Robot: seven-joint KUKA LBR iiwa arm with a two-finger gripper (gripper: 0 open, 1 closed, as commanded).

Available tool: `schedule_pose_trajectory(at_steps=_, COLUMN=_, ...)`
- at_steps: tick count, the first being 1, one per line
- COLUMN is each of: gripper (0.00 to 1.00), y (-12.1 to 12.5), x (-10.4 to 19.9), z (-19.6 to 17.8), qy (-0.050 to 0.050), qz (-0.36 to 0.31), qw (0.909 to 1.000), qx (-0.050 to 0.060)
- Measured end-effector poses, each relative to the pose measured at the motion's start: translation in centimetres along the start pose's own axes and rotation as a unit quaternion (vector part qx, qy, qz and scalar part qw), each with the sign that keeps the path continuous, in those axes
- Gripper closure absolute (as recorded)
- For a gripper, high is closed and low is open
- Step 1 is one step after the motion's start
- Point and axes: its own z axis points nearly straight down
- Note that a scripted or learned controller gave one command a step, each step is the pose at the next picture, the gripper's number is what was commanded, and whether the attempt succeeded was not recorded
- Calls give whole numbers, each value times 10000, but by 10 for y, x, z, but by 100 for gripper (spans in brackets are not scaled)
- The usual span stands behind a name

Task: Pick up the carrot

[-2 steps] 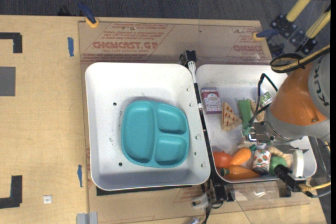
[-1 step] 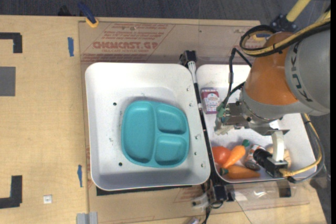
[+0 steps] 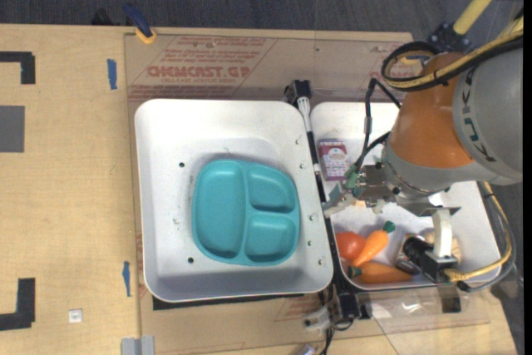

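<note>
One carrot lies in the right bin near its front wall, long axis running about 2 to 8 o'clock, just at 7 o'clock from the tool, whose state I cannot tell.

The carrot is orange and tapered, with a small green tip at its upper right end. It lies at a slant in the lower right of the frame, inside the right-hand bin near that bin's lower left corner. Its thin end points down-left, touching a rounder orange-red item, and another orange piece lies just below it.
</note>
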Motion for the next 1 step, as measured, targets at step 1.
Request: schedule_pose_trajectory(at_steps=1, gripper=0, y=-10, x=-79, z=0, qy=-11, qz=-117, qw=9999, qx=1)
